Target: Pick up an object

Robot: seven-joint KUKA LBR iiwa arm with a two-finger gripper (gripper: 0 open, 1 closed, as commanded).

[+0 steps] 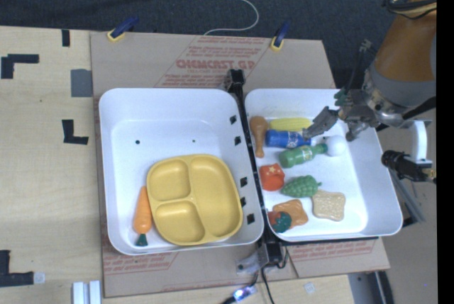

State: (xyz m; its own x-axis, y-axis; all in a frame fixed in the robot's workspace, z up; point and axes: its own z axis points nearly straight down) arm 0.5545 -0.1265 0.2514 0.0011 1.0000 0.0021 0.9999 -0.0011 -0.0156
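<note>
Bench (42,154): pale wood, with a cardboard sheet (213,62) under both bins.
Left bin (128,108): white and shallow, at the 9 o'clock side of the pair.
Right bin (372,203): white, touching the left bin along a black clip seam.
Arm (404,47): grey with an orange band, reaching in from 3 o'clock over the right bin's far right rim.
Yellow plate (193,198): three compartments, sitting toward 5 o'clock in the left bin.
Gripper (320,124): dark fingers slanting toward 8 o'clock, tips just beside the corn and the blue bottle; how far apart the fingers are I cannot tell, and nothing is seen between them.
Carrot (142,214): against the plate's 9 o'clock edge.
Green bottle (301,152): lying across the right bin's middle.
Blue bottle (284,138): just above the green one.
Corn (287,124): at 12 o'clock in the toy cluster.
Drumstick (259,132): at 10 o'clock.
Bread slice (329,205): at 5 o'clock.
Grapes (301,186): near the centre.
Tomato (272,176): at 8 o'clock of the grapes.
</note>
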